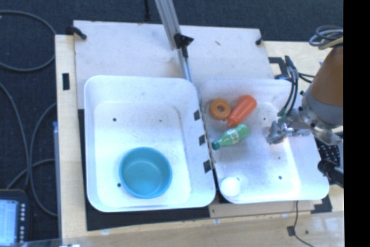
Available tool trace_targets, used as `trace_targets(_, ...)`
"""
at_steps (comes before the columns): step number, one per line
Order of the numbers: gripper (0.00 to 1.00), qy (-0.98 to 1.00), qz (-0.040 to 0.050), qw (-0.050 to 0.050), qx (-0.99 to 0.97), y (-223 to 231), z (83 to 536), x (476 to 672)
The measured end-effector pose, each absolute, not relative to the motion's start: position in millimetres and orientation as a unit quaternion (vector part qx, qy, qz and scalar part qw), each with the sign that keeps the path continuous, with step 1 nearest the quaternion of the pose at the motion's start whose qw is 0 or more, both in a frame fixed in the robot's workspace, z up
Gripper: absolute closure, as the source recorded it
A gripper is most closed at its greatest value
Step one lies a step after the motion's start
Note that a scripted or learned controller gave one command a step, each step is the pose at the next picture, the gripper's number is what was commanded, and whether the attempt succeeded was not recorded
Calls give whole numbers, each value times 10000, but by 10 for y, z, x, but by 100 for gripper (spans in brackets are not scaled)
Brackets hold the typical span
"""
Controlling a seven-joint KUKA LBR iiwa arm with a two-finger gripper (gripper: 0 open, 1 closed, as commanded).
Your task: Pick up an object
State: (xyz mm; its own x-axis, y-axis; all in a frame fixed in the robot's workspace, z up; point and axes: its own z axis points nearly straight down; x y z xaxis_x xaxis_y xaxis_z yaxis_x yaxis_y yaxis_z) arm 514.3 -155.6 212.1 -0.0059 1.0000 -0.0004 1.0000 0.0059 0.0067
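The right bin (289,179) holds an orange carrot-shaped piece (241,109), a brown ring like a doughnut (219,109), a green bottle (231,137) lying on its side, and a white ball (230,186) in the near left corner. My gripper (276,133) hangs over the right part of this bin, to the right of the green bottle and apart from it. Nothing shows between it and the bin floor. In the left bin (104,101) sits a blue bowl (145,172).
A slanted metal pole (165,3) runs down from the top to the gap between the bins. Cables (292,81) trail beside the arm at the right. The bench edge (66,124) borders the left bin.
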Motion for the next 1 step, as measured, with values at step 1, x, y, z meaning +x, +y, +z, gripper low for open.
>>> trace_targets(1, 100, 7105, 22, -8, 7037, -1033, 2264, 5054)
